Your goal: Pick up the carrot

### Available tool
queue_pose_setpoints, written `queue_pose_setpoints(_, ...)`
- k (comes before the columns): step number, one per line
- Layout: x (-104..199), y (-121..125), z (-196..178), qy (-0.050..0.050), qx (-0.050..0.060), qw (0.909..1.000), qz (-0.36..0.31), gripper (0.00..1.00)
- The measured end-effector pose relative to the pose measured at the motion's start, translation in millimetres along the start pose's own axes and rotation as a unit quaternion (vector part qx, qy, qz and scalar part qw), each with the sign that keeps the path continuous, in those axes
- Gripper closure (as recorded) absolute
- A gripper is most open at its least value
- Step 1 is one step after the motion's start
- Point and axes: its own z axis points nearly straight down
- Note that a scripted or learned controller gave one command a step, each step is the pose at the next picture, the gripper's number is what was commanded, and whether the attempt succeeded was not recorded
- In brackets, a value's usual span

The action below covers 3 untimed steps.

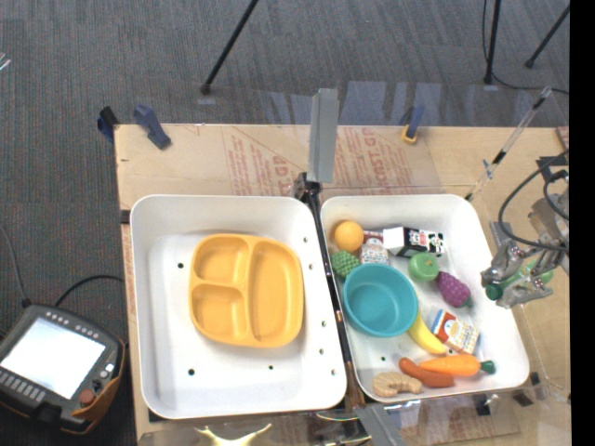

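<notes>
Camera view showed the carrot [453,367] lying near the right bin's [395,203] near edge, beside a banana [426,336]. The hand [517,282] hovered over the bin's right rim; its grip state was unclear. Best to descend squarely across the carrot's middle.

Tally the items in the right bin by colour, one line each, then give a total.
Orange: 2, the ball and carrot
Green: 2, the round piece and textured piece
Teal: 1, the bowl
Purple: 1, the grapes
Yellow: 1, the banana
Red-brown: 1, the sausage
Tan: 1, the cookie
Printed cartons: 3
Total: 12
</notes>
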Motion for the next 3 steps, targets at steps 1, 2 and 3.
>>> queue_pose_setpoints(1, 4.5, 0.3, -226.4, -0.010, 0.010, 0.9999, 0.003, 1.00)
queue_pose_setpoints(2, 26.0, 7.2, -28.8, -0.002, 0.003, 0.9702, -0.242, 1.00)
queue_pose_setpoints(3, -43.1, 15.8, 116.9, 0.000, 0.000, 0.9429, -0.333, 1.00)
